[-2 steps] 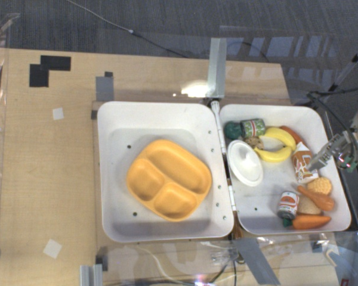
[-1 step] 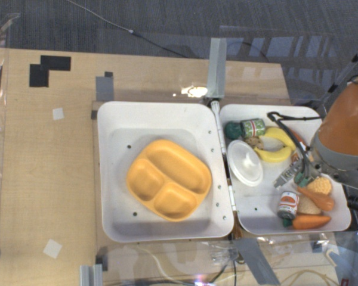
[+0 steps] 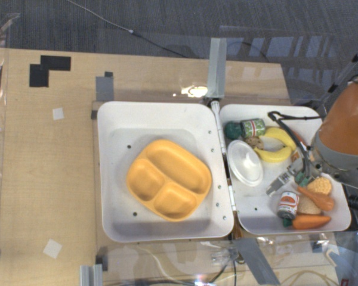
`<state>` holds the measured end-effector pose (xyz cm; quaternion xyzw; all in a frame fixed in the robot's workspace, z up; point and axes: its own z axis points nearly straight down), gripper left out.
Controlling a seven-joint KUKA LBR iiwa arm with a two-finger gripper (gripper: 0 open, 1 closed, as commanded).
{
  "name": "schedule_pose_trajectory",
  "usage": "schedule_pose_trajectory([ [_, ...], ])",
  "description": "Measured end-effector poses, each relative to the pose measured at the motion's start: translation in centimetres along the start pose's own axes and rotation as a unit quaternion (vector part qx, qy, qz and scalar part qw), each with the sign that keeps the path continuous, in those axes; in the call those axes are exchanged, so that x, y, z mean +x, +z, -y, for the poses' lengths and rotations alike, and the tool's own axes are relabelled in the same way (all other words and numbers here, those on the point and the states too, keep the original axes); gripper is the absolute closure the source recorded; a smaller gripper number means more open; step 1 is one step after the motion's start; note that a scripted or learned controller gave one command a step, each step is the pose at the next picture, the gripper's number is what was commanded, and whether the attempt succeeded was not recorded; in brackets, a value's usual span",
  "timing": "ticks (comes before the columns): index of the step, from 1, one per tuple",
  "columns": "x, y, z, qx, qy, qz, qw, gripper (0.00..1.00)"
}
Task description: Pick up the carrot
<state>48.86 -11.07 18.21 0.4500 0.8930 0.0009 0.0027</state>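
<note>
The carrot [image 3: 311, 221] is orange and lies flat along the front edge of the right bin [image 3: 250, 218], just right of a small red-labelled can [image 3: 288, 204]. My gripper [image 3: 293, 176] hangs low over the right bin, a little above and to the left of the carrot, close to the can and beside the banana [image 3: 275, 147]. The grey arm with its orange band [image 3: 346, 124] comes in from the right and hides part of that bin's right side. Nothing shows as held.
The right bin also holds a green can [image 3: 250, 127], a white round lid [image 3: 245, 163], a second orange piece [image 3: 318, 198], a yellow corn-like piece [image 3: 323, 185] and a beige piece [image 3: 309, 206]. A yellow divided plate [image 3: 169, 179] lies in the left bin [image 3: 116, 219].
</note>
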Motion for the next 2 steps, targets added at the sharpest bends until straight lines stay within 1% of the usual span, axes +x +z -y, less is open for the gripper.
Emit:
schedule_pose_trajectory([
  [1,-3.05,4.76,2.43,0.001,0.157,-0.001,0.9877,0.0],
  [2,-3.04,4.73,2.39,0.001,0.156,-0.001,0.9877,0.0],
])
